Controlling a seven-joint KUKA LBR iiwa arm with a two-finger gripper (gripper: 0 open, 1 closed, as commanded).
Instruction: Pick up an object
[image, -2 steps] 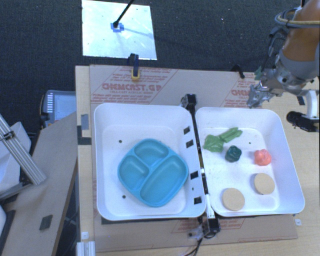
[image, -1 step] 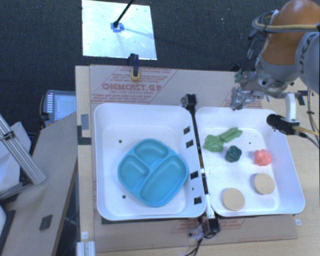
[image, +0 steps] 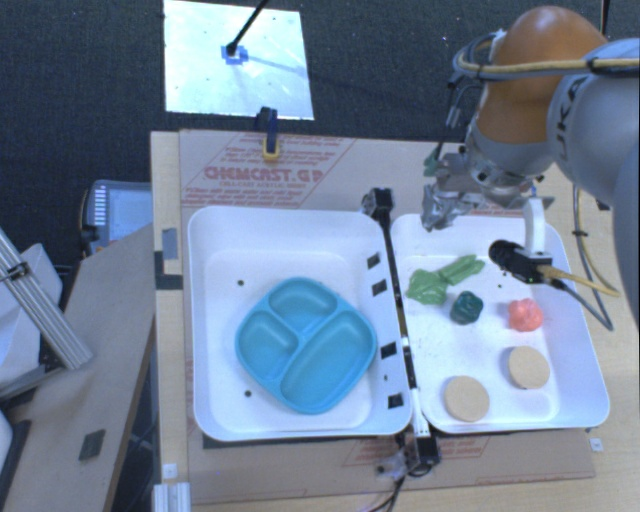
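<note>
The claw (image: 437, 218) hangs high; I cannot tell its state. Just below it lies the green toy (image: 441, 279). It looks floppy, so it might slip out

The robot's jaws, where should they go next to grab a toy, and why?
Probably straight down and a little toward the green toy. The gripper hangs above the right bin's far edge with nothing between its jaws, and that green piece lies closest.
</note>
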